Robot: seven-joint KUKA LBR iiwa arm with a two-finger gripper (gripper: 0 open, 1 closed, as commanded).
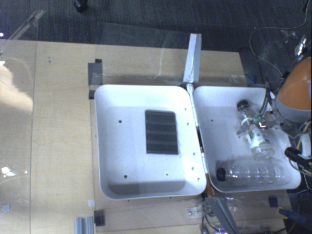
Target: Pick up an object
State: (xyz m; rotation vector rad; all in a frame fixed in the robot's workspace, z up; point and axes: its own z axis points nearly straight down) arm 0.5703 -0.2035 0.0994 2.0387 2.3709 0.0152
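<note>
A small clear bottle [254, 139] with a black cap and a green label lies slanted in the right bin [214, 130]. A larger clear plastic bottle [251, 173] with a black cap lies along that bin's front wall. A dark ribbed rectangular block [161, 132] lies flat in the middle of the left bin [117, 145]. My gripper [259, 123] hangs low over the upper part of the small bottle, reaching in from the right under the orange band [297, 89] of the arm. The view does not show whether the bottle is held.
A grey upright post [193, 57] stands behind the seam between the two bins. Cables and dark fittings [297, 157] crowd the right bin's right edge. A clear sheet [19, 82] covers the bench on the left.
</note>
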